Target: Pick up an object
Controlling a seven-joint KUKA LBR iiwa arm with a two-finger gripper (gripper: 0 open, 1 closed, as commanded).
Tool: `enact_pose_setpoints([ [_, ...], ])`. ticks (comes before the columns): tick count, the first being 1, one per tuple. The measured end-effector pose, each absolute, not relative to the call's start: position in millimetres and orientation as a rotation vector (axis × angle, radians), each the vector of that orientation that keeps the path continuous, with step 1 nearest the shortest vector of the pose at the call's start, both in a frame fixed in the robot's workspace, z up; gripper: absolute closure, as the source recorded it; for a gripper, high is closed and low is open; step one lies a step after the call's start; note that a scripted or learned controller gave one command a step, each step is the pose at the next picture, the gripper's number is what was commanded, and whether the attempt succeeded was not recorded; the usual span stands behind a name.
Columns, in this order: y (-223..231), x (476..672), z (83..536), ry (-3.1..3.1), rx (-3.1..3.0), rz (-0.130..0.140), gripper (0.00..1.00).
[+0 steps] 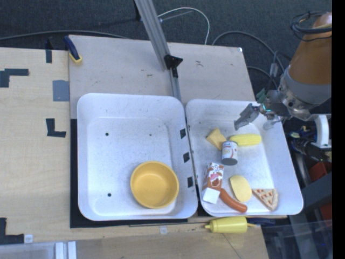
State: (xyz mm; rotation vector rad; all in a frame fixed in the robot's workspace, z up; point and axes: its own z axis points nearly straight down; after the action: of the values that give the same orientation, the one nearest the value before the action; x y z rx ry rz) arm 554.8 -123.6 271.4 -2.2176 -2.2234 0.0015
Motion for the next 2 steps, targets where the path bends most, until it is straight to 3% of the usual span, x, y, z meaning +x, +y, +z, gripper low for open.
enact_pose_setpoints([
  [1, -123.7, 554.8, 271.5, -2.224, -2.217, 0.001, 0.0],
  [2, -127.5, 544.5, 217.7, -2.219, -2.217, 0.008, 0.0],
])
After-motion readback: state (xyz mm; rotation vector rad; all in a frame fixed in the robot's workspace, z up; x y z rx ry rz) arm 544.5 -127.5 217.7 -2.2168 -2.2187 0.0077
